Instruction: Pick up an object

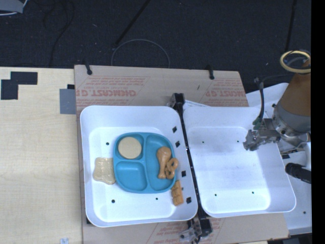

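Gripper (252, 140) sits far right of the blue tray (133, 179), can't tell its state. Suggest going for the biscuit (177, 192) just right of it, descend square.

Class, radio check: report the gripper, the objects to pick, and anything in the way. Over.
Gripper over right bin's right edge, holding nothing seen. Objects in left bin: blue tray with round cracker and pretzel. Divider between bins.

The cardboard sheet (152, 88) under the bins bears red print, upside down, reading roughly "CHEMCAST GP".
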### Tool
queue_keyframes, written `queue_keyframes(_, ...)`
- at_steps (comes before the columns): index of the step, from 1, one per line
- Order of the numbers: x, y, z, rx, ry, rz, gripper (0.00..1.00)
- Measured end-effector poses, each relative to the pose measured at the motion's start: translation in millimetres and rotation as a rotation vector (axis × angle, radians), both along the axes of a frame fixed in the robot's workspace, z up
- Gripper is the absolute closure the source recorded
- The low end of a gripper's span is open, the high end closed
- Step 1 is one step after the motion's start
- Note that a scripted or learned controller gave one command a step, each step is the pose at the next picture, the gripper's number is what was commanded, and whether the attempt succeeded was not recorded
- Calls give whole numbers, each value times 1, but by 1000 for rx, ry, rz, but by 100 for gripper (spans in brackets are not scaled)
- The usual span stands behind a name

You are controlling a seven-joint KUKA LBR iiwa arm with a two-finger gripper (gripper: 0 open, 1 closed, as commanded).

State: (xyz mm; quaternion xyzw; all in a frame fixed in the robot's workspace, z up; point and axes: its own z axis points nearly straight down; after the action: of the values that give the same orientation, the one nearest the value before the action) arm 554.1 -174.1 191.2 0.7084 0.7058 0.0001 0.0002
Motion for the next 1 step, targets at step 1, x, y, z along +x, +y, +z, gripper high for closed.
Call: queue_keyframes(1, 5, -8, 46, -1, -2, 4, 100)
